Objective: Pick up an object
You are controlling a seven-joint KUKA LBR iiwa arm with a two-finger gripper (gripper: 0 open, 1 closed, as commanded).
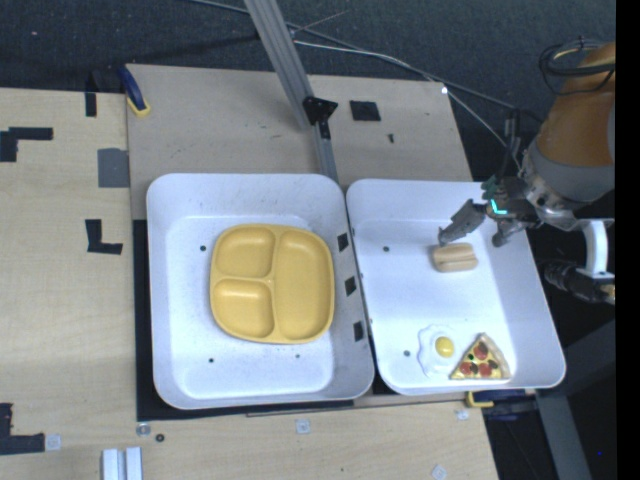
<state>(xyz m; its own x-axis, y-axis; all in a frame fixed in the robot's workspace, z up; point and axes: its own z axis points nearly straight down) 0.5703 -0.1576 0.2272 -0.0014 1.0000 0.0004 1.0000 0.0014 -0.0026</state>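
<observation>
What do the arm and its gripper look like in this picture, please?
The arm is grey with a broad orange band above the wrist. Its gripper has two thin dark fingers, with a small teal light at their base. Thin dark cables loop above the arm.

Pale plywood benchtop with black tape marks; tan rectangular board laid on it. Dark speckled carpet floor beyond the board's far edge. Grey aluminium strut slants across the board. Thin cables trail over the floor beside the strut
</observation>
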